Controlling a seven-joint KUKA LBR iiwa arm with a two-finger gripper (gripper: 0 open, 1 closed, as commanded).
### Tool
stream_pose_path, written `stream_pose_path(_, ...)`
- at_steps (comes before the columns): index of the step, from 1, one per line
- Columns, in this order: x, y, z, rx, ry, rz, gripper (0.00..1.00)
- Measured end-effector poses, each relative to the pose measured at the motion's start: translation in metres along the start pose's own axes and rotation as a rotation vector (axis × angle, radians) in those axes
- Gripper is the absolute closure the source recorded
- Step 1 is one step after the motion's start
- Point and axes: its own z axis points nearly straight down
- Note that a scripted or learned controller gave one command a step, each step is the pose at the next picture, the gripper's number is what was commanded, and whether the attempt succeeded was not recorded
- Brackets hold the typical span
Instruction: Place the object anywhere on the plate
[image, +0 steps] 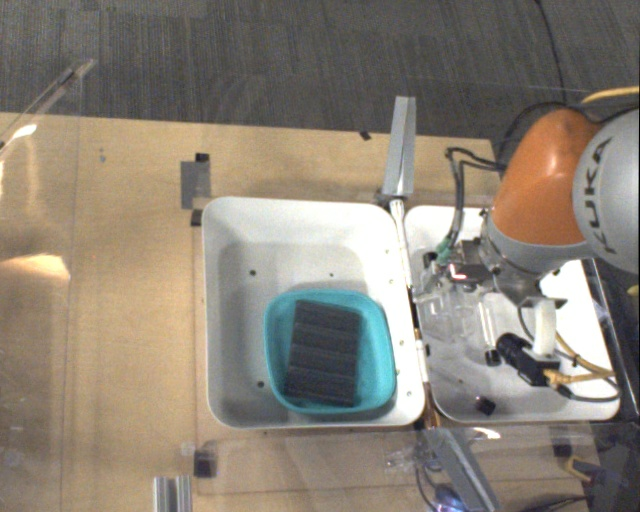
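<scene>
I see the task's object, a dark ribbed block (322, 352), lying flat on the teal plate (375, 330) in the left bin (230, 240), toward its near side, long side running near to far and tilted slightly. From its matte ridged surface I judge it light and somewhat soft, like foam or rubber, not slippery and not fragile; the best hold looks to be across its short width, fingers pinching the two long sides, since the ridges should give grip. The plate's raised rim sits close beside the block's near end, leaving little room there. The arm (560, 190) hangs over the right bin (590, 410), well apart from the block; the gripper (470, 300) beneath its wrist is blurred, and I cannot tell its state.
</scene>
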Motion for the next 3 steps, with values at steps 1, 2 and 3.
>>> stream_pose_path(1,0.048,0.007,0.022,0.004,0.000,-0.127,1.00)
stream_pose_path(2,0.048,0.007,0.022,0.004,0.000,-0.127,0.00)
stream_pose_path(3,-0.017,-0.034,-0.059,-0.002,-0.001,-0.135,0.00)
